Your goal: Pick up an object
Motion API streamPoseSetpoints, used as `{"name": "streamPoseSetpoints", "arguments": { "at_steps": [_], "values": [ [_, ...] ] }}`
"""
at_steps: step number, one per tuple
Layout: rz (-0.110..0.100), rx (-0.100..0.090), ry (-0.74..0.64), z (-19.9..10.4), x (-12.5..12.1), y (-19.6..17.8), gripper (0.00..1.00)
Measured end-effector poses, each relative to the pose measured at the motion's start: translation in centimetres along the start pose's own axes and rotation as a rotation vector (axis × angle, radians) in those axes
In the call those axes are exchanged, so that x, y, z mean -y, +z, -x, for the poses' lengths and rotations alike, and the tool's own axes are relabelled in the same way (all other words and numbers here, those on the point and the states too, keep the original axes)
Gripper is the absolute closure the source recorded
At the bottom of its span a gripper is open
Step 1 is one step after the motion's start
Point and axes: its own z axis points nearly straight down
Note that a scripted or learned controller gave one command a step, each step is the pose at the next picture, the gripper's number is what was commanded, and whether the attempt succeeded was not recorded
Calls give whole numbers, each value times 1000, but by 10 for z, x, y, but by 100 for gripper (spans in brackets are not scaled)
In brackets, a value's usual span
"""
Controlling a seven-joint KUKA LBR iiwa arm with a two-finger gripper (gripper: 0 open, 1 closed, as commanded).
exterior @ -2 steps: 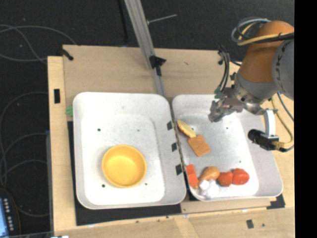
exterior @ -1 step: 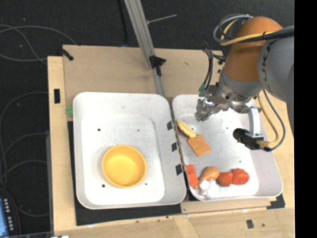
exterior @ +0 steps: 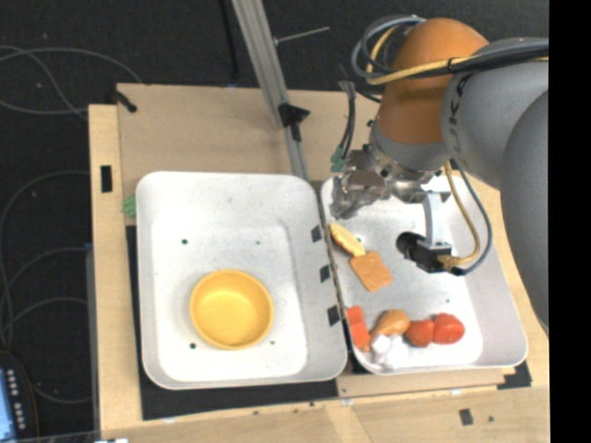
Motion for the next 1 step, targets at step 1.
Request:
{"name": "streamPoseSetpoints", "arguments": {
  "at_steps": [1],
  "values": [
    [-3,1,5,-56,-8,-6,100]
  ]
}}
